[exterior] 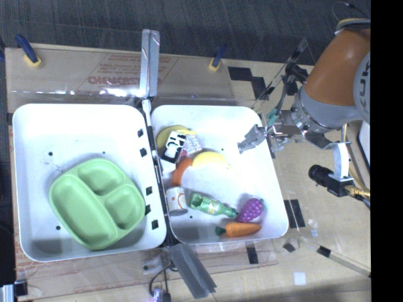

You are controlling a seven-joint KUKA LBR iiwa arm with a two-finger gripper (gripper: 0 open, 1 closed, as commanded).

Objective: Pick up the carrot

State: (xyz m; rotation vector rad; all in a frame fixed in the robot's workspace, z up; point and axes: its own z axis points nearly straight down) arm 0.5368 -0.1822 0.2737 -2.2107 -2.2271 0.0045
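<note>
The carrot is orange with a green stem end on its left. It lies flat along the front wall of the right bin, just below a purple bunch of grapes. My gripper hangs over the right side of that bin near its right wall, well behind the carrot and apart from it. Nothing is visible in the gripper.
The right bin also holds a green bottle, a small can, a yellow lemon, a banana, a black-and-white pack and an orange piece. A green divided plate lies in the left bin.
</note>
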